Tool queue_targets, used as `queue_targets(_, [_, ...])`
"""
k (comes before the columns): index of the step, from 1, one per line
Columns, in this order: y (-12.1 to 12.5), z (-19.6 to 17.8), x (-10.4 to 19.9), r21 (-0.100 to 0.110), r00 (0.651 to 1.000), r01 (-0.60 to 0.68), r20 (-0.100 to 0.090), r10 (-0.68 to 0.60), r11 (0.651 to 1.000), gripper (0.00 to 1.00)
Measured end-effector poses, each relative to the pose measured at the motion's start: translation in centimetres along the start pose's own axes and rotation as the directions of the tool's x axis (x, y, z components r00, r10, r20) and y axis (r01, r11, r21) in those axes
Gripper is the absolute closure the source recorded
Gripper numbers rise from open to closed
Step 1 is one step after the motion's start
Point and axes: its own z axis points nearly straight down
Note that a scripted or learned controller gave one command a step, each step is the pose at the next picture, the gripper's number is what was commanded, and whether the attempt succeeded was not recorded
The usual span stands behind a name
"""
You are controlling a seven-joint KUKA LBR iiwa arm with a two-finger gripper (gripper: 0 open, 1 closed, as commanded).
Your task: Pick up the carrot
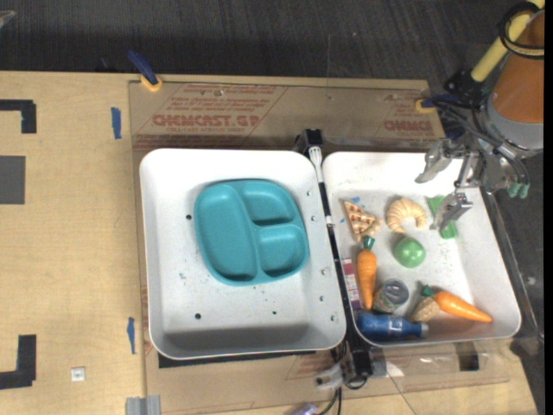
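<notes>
Two orange carrots lie in the right bin (pixel 492 232). One carrot (pixel 366 277) points away from me near the bin's left wall, green top at its far end. The other carrot (pixel 460 307) lies across the front right corner with its tip to the right. My gripper (pixel 447 174) hangs over the bin's far right part, well behind both carrots. It is open and there is nothing between its fingers.
The right bin also holds a pizza slice (pixel 359 218), a croissant (pixel 406 213), a green apple (pixel 409 251), a small green piece (pixel 446 217), a round tin (pixel 393 294) and a blue marker (pixel 389 325). A teal divided plate (pixel 251 230) sits in the left bin (pixel 164 258).
</notes>
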Motion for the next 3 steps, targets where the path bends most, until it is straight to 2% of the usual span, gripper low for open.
queue_targets(1, [4.9, 13.2, 6.0, 0.002, 0.976, 0.216, 0.005, -0.216, 0.976, 0.00])
queue_targets(2, [4.2, 13.9, 6.6, 0.005, 0.985, -0.173, 0.007, 0.173, 0.985, 0.00])
queue_targets(3, [4.9, 13.9, 9.3, -0.001, 0.833, -0.553, 0.012, 0.553, 0.833, 0.00])
